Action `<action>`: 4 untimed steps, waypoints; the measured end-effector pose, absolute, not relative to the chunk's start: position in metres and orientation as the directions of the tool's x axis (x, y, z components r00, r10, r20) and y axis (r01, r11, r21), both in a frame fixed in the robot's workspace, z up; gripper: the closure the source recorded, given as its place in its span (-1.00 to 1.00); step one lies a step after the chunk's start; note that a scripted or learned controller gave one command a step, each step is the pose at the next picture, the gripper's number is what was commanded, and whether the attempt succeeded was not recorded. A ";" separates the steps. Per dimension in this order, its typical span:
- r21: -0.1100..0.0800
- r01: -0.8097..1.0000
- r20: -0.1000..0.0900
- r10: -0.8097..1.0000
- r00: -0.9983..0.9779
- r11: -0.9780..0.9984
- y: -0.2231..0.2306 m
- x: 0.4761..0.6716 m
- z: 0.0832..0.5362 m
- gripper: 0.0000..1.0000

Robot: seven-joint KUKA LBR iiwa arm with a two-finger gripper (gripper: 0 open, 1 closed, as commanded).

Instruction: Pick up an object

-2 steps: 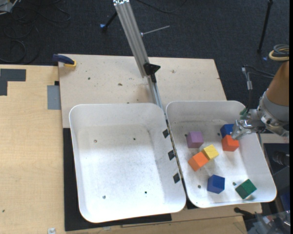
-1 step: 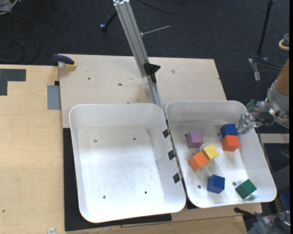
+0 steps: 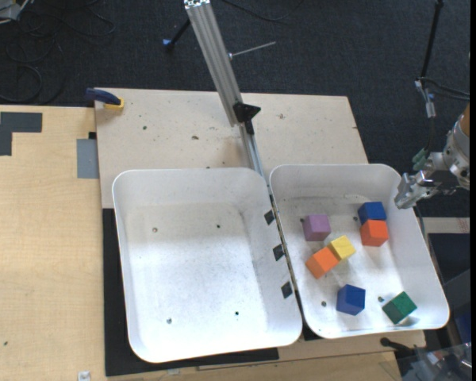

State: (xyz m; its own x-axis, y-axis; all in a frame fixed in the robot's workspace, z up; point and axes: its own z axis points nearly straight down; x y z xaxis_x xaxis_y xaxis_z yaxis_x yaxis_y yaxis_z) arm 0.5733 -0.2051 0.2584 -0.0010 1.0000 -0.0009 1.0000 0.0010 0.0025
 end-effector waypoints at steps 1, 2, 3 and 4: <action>-0.004 1.000 0.002 1.000 -0.003 0.003 -0.159 0.567 0.245 1.00; -0.004 1.000 0.004 1.000 -0.004 0.004 -0.101 0.554 0.247 1.00; -0.004 1.000 0.003 1.000 -0.005 0.005 -0.044 0.548 0.252 1.00; -0.005 1.000 0.003 1.000 -0.004 0.004 0.001 0.538 0.252 1.00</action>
